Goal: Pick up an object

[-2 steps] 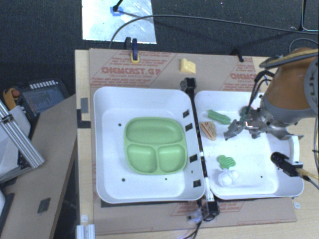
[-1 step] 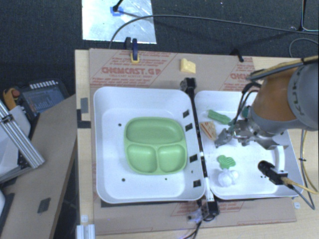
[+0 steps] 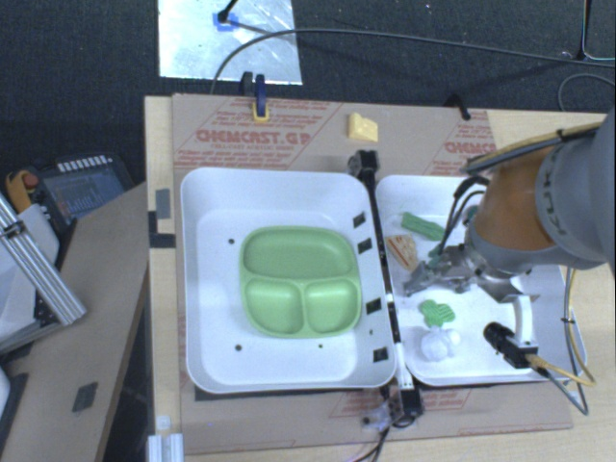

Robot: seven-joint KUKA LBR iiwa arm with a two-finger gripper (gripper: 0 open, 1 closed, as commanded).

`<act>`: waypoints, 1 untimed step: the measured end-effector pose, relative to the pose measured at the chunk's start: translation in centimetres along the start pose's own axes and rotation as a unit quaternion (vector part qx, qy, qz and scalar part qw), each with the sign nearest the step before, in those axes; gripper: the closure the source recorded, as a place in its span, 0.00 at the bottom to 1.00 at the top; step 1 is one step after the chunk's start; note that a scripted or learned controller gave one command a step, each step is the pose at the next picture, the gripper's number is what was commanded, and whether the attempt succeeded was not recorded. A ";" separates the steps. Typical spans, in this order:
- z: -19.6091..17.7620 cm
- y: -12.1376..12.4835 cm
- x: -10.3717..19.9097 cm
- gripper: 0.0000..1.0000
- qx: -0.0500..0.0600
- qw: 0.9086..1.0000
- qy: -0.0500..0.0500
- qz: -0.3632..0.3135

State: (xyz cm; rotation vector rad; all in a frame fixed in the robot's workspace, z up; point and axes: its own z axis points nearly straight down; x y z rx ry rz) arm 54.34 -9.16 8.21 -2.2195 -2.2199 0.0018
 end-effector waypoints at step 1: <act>-1.3 0.1 -0.1 1.00 -0.002 1.000 -0.001 0.000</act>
